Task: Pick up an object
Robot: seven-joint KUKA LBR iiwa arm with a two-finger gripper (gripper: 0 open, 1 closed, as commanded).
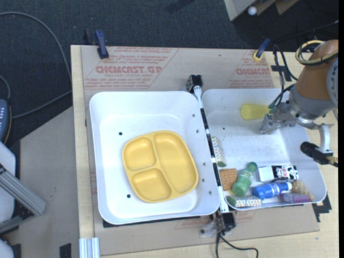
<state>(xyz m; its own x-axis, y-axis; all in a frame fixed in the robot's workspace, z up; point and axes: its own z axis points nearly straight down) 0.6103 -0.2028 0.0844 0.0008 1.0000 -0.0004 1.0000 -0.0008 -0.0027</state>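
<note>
Risk near the tool: the tool (267, 123) sits low in the right bin (236, 104), just beside the yellow object (250, 111); if it closes off-centre, the rounded piece may roll or slide toward the bin wall at 12 o'clock and slip free.
Risk from the bin floor: the tool tips look close to the white floor, so a deeper push could jam them against it; this is a judgement, since contact is not readable.
Tool state: I cannot tell whether it is released or clenched; the yellow object is not seen within its grip.
Target position: the yellow object lies at about 10 o'clock from the tool, near it, in the far part of the right bin.
Other candidates: the green bottle (243, 180), blue bottle (272, 189) and small packets cluster at 6 o'clock, well apart from the tool.
Farther off: the yellow divided tray (159, 165) rests in the left bin (107, 117) at 8 o'clock.
Base: both bins sit on the tabletop (161, 63).
</note>
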